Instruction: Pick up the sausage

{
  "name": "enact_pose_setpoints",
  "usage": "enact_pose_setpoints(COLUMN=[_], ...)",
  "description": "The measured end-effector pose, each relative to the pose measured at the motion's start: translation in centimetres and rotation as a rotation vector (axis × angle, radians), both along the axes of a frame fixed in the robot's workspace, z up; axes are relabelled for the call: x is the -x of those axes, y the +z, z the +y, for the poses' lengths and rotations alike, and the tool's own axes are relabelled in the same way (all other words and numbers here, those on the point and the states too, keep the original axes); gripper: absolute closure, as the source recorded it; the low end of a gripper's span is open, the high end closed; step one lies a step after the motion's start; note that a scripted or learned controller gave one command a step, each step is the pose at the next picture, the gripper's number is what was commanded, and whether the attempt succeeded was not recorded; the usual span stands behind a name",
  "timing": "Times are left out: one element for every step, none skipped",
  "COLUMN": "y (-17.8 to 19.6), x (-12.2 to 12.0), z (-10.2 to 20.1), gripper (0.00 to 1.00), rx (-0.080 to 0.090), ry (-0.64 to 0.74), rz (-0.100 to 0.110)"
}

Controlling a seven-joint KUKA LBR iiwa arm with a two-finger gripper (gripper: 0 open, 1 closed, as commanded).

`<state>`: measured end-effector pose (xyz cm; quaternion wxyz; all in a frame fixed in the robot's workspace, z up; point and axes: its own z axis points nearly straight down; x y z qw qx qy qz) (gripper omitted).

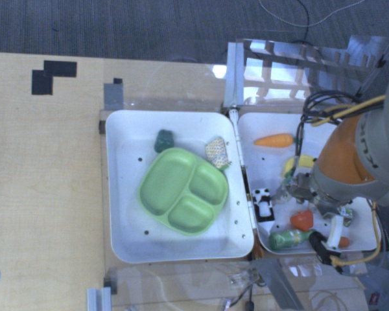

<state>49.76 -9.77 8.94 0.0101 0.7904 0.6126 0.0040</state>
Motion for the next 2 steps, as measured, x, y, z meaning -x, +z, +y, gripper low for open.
enact_pose_setpoints(y=[0.8,9.3], x=[-0.2,-1.6], z=[0.3,7.8], gripper=[1.0,1.0], rx=[-0.005,-0.007], ry=[0.009,0.358], rz=[0.001,0.02])
